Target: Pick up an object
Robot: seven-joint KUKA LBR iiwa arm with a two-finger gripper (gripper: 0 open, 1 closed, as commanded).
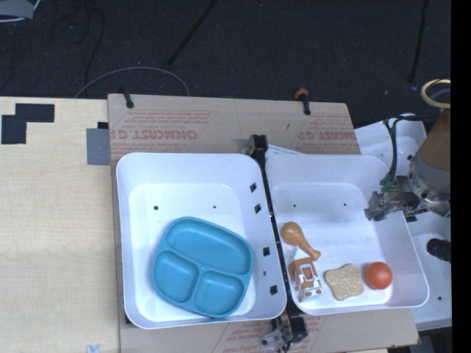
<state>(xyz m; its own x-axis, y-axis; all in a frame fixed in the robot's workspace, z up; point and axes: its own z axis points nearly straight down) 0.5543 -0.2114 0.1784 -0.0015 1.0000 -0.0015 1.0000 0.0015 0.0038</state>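
The right bin (346,179) holds a tan chicken drumstick (298,239), a small orange-and-white toy (305,279), a beige slice of bread (344,282) and a red tomato (378,275), all along its front half. My gripper (382,205) hangs at the right rim of this bin, up and to the right of the objects and apart from them. Nothing shows between its fingers. The orange band of the arm sits above it at the frame's right edge.
A blue three-compartment plate (202,266) lies in the left bin (147,182). A black divider (266,219) runs between the bins. Cardboard (221,127) lies under them, and a pale wooden bench top (51,226) is at the left.
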